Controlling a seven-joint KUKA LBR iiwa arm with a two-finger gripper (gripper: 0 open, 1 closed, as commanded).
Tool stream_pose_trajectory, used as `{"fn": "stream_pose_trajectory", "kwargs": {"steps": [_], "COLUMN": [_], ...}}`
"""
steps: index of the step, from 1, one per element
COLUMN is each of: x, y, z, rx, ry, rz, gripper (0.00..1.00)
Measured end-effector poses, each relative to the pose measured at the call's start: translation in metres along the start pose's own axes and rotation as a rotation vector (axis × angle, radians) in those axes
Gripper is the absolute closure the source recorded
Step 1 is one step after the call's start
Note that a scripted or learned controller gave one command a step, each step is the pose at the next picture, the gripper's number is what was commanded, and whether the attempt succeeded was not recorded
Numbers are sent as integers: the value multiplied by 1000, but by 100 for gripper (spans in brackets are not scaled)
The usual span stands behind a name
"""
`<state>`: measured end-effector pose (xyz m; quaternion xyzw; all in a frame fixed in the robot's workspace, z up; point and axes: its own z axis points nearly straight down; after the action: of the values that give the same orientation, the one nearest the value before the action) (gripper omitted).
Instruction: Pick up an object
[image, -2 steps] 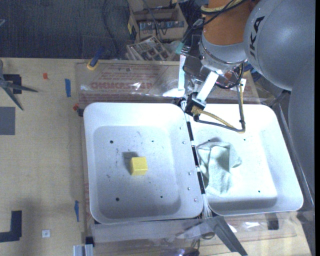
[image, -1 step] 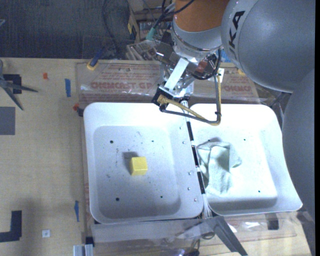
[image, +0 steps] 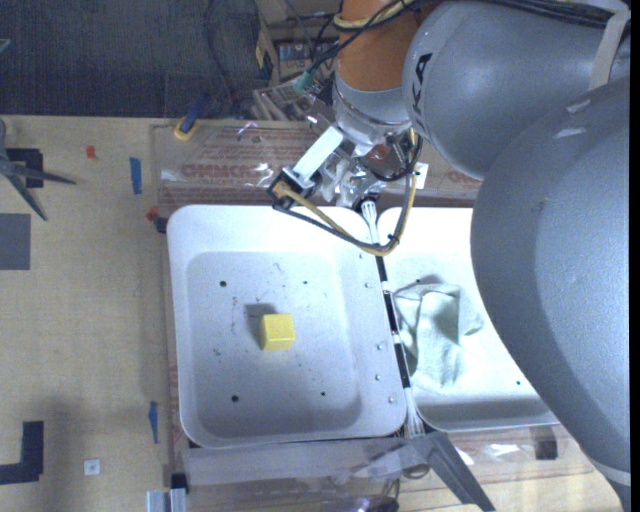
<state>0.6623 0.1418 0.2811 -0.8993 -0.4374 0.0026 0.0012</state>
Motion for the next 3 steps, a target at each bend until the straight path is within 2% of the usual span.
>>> {"fn": "stream_pose_trajectory", "kwargs": {"steps": [1,2,3], "x": [55,56,38], "y": [-68,-68,-82], "z": [-80,-90,58], "rx": [-4,-4,-2], "ry": [6,8,4], "rz": [69,68,298], "gripper": [100,100,100]}}
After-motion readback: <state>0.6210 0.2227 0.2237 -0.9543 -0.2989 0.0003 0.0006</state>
